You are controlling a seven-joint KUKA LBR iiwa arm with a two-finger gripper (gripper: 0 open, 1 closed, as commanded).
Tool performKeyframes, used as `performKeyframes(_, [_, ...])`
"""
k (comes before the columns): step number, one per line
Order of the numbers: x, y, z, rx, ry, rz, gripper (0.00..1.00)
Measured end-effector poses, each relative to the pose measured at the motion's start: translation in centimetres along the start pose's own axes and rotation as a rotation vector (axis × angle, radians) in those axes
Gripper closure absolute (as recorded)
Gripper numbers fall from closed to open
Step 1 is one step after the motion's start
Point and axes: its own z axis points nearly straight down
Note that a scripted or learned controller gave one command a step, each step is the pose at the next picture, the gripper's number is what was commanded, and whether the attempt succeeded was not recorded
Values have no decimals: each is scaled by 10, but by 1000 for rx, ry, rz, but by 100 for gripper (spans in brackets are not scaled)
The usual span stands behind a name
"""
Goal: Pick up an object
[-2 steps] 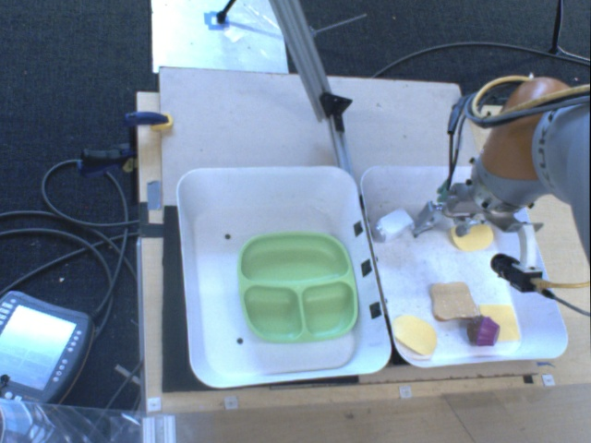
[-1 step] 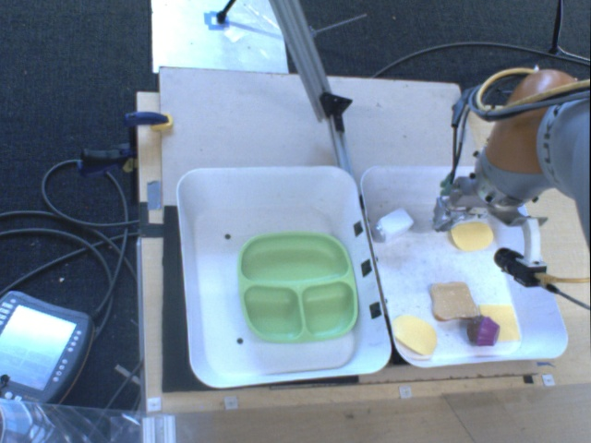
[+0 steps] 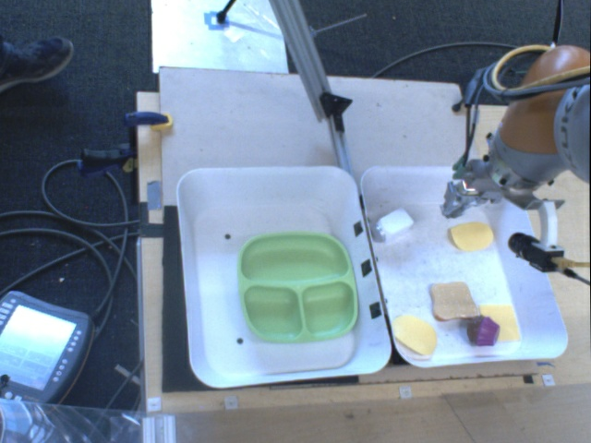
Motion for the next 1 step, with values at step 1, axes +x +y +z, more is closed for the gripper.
performKeyframes(1, [4,12,-58,-3,0,-3,100])
